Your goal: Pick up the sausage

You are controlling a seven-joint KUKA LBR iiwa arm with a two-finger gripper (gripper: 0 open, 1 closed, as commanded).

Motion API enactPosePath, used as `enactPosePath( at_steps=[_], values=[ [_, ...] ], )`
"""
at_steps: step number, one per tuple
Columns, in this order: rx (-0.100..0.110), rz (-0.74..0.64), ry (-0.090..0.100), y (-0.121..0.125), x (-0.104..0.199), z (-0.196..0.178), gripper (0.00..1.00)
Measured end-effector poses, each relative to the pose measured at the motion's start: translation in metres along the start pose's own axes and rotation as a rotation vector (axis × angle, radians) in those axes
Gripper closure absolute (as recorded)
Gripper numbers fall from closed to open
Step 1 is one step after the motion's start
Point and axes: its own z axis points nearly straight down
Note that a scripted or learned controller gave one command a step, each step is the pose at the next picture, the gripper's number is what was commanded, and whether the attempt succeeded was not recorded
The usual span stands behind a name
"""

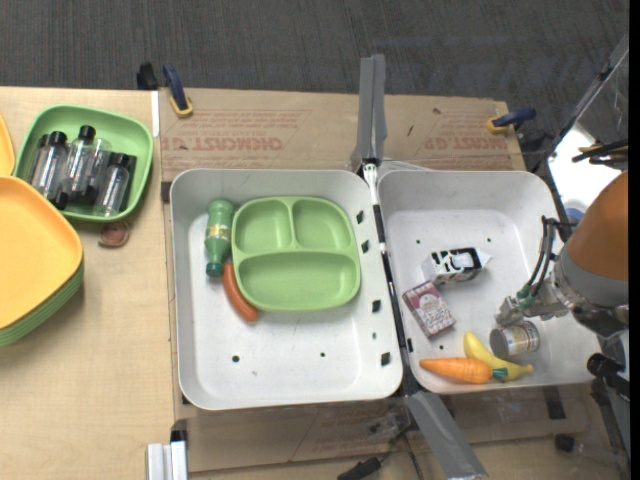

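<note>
Camera view, slanted look down on the table point(100, 388).

Sausage point(239, 292): orange-red, in the left bin point(290, 378), lying along the green divided plate's point(296, 252) 8 o'clock edge, touching or just beside it. Its upper end meets the foot of a green bottle point(218, 235), which lies at the plate's 9 o'clock.

My jaws point(517, 311): over the right bin point(470, 208), toward its 4 o'clock side, well apart from the sausage. Whether they are released or clenched, I cannot tell; nothing is seen between them.

Right bin contents: a silver can point(517, 340) just beneath my jaws; a yellow banana point(490, 355) at the can's 7 o'clock; a carrot point(458, 370) touching the banana; a pink packet point(430, 308) near bin centre; a small black-and-white carton point(456, 263) at the packet's 1 o'clock.

Off the bins, at 9 o'clock on the table: a green tray point(85, 161) with dark-capped vials, yellow plates point(35, 258) stacked below it.
</note>
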Motion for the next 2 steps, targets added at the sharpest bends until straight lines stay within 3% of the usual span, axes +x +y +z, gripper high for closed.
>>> enactPosePath(
  at_steps=[1,2],
  values=[
    [0.000,0.270,-0.002,0.027,-0.043,0.000,1.00],
    [0.003,0.552,0.001,-0.008,-0.027,0.001,1.00]
  ],
)
